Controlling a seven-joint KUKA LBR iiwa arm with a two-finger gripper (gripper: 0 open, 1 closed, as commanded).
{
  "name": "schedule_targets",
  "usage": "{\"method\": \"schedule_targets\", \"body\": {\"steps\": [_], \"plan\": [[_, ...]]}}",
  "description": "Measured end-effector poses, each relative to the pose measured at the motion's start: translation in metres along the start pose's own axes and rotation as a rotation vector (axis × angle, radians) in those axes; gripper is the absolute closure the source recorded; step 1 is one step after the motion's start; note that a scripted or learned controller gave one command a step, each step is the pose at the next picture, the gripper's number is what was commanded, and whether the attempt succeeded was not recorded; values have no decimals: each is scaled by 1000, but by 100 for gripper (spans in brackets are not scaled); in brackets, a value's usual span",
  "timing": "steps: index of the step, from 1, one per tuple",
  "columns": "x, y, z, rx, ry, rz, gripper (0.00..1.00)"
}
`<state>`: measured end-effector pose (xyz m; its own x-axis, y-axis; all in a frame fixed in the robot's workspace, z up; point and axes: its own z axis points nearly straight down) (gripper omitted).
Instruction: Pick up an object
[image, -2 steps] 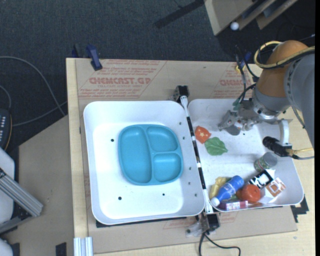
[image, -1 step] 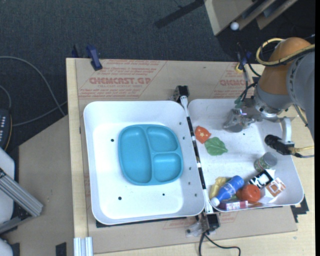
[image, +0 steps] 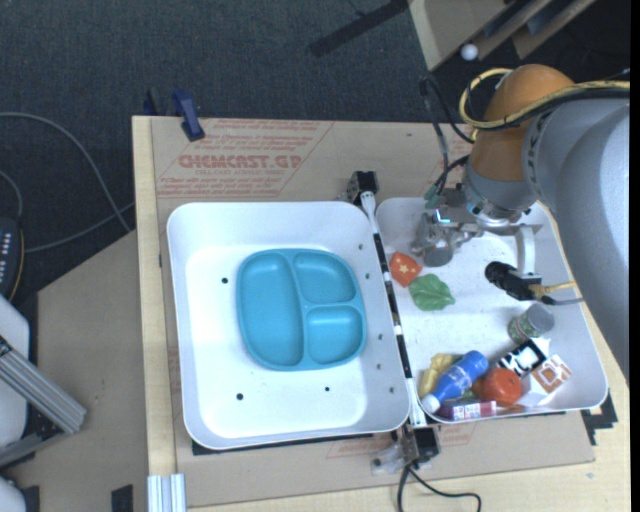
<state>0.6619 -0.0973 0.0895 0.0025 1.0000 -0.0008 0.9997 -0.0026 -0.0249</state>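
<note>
Red tomato (image: 404, 267) — just left of tool (image: 436, 243).

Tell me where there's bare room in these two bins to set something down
Left bin: bare floor rings the blue divided plate, widest along its left and front walls. Right bin: a small gap between the green leaf and blue bottle; its front corner is crowded.

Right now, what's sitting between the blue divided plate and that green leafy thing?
In the camera view, the two bins' adjoining rims run between the blue plate and the green leafy thing, with a small red-orange tomato-like object just above that line.
</note>
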Motion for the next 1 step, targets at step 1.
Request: {"method": "schedule_targets", "body": {"steps": [1], "plan": [[66, -62, -95, -25, 2, -5, 100]]}}
